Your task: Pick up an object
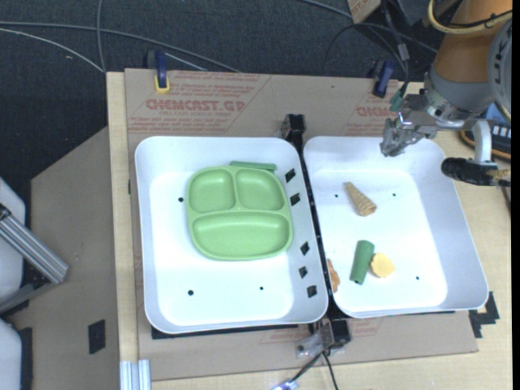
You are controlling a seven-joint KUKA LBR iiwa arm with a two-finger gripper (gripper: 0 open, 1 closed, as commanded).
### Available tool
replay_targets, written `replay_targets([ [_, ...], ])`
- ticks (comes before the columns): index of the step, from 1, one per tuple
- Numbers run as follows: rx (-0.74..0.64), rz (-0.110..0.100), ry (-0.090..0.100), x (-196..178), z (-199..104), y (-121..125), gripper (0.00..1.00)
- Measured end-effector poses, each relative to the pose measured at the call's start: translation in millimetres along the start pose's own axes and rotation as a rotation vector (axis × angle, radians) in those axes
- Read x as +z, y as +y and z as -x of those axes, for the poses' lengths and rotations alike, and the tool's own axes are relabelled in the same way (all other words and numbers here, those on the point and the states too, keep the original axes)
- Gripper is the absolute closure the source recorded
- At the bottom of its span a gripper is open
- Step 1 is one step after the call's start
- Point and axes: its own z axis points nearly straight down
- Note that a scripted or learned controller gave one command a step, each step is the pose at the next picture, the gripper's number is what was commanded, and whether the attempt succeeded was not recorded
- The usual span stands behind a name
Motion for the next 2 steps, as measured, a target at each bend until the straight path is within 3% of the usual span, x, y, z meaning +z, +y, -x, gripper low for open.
replay_targets([
  [2, -0.001, -0.001, 0.000, -1, -95, -34, 1.00],
])
